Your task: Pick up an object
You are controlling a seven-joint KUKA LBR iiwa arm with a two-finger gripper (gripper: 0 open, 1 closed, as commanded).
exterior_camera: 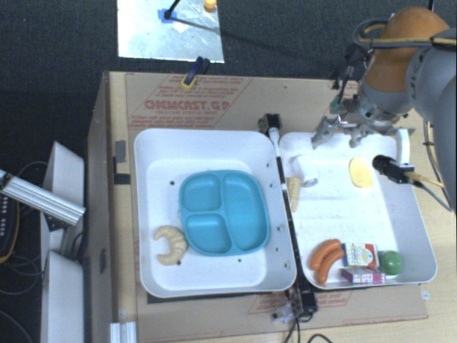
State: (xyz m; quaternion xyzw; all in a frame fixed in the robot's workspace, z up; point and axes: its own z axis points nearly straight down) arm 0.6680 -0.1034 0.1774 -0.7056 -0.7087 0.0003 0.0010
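Observation:
My gripper [336, 137] hangs over the far edge of the right bin [410, 213], its two fingers spread apart with nothing between them. Just in front of it and to the right lies a yellow slice [361, 172]. A small ice cream cone [294, 191] rests against the bin's left wall. Along the near edge sit two orange sausages [325, 259], a red and white box [360, 254], a green ball [390, 262] and a pink packet [363, 276].
The left bin [153, 191] holds a blue divided plate [223, 211] and a croissant [171, 244]. A black divider clamp [272, 125] stands between the bins. A black fitting with a cable [391, 167] juts over the right bin's right side.

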